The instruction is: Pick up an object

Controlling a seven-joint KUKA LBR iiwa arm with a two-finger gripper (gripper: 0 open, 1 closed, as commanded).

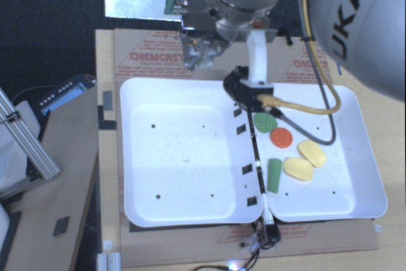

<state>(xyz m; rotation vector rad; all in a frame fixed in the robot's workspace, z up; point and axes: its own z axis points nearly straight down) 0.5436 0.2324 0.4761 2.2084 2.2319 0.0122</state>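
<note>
bench (108, 136) | brown sheet (152, 51) lies on it | left bin (136, 98), right bin (361, 130) side by side on sheet

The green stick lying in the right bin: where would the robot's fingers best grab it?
Probably across the middle of the green stick, coming straight down from above. It lies flat and is long and narrow, so the fingers should close on its long sides. The bin's wall runs close on one side, the yellow piece on the other, so room is tight.

Robotics lab, KUKA arm (355, 16), test bins (184, 212)
</note>
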